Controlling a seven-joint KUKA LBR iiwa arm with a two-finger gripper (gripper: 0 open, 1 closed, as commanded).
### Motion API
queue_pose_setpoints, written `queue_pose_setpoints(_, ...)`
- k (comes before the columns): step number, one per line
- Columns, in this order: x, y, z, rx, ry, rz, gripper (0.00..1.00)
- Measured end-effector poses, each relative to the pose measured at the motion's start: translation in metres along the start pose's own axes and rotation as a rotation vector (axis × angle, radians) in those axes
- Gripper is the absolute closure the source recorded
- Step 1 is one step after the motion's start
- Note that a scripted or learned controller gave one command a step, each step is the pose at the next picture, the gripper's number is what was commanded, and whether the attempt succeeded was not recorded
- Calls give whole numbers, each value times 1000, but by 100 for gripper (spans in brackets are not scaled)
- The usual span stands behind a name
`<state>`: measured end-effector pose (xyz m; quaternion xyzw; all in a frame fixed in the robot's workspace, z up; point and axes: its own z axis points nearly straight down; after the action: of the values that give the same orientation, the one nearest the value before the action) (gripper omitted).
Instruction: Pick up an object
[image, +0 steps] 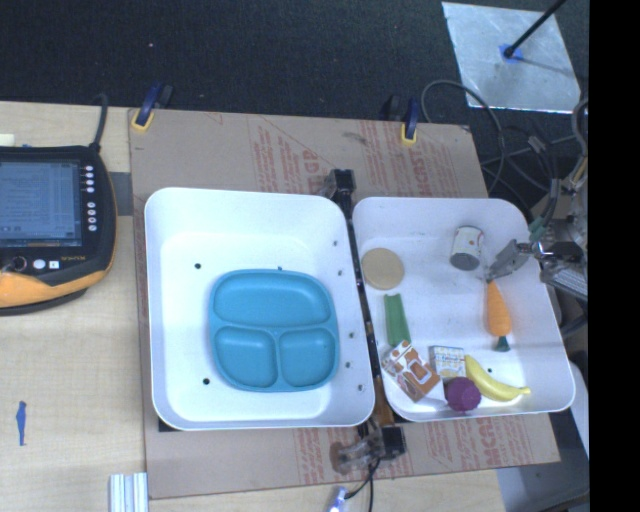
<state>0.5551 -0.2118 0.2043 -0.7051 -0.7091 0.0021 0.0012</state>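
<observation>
1. The end effector (515, 255) enters from the right edge and hangs over the upper right part of the right bin (430, 215). Its grey fingers seem a little spread, with nothing between them, but the view here is small and cluttered, so I cannot tell for sure whether it is open or closed.

2. The closest thing to pick is the carrot (497, 310). It lies in the right bin, just beside the end effector, at about 6 o'clock from it. Its long axis runs nearly from 12 to 6 o'clock, with the dark green stalk end at 6 o'clock.

3. The small grey cup (466, 247) is also close, at about 9 o'clock from the end effector. It lies on its side with the opening turned upward in the view.

4. In my judgement the coming move turns on this choice: a short way toward 6 o'clock for the carrot, or toward 9 o'clock for the cup. For the carrot, the fingers should close across its narrow width, so along the line from 3 to 9 o'clock.

5. The other things in this bin lie well apart from the end effector: the tan round disc (382, 268), the green stick (397, 318), and the banana (495, 384) near the lower edge.

6. The left bin (180, 300) holds a blue divided plate (272, 328), far at 9 o'clock.
</observation>
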Motion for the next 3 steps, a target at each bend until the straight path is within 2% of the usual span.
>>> queue_pose_setpoints(1, 26, 16, 14, 2, 2, -1, 0)
queue_pose_setpoints(2, -1, -15, 44, -1, -1, 1, 0)
queue_pose_setpoints(3, -2, -15, 33, -2, -2, 0, 100)
